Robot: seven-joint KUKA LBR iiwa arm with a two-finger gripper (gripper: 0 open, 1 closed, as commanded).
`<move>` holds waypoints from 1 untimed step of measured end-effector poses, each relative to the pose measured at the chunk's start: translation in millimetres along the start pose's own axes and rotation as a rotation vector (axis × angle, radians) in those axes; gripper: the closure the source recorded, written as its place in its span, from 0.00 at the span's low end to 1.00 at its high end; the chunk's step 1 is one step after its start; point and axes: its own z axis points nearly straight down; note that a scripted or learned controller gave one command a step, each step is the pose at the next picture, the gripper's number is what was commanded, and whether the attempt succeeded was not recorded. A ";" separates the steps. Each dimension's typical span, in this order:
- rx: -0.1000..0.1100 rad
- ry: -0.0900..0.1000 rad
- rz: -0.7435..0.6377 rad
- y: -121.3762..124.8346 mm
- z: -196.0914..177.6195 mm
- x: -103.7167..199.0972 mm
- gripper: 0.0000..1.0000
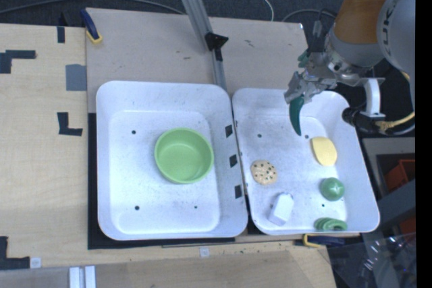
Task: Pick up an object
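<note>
My gripper [298, 95] hangs over the back of the right bin [260, 104], under the orange-banded wrist. A slim dark teal object [295, 118] dangles from between its fingers, which are shut on the object's top end. It hangs upright above the bin floor. Lower in the same bin lie a yellow oval piece [324, 150], a speckled cookie [263, 172], a green round object [331, 189], a white block [281, 208] and a green ring-shaped item [331, 224].
The left bin [115, 145] holds a light green bowl [183, 155] near its middle. A grey metal pole [196, 3] slants down to the bins' back edge. Cables run along the bench behind.
</note>
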 end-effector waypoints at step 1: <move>0.003 0.000 0.001 -25.4 10.8 42.1 1.00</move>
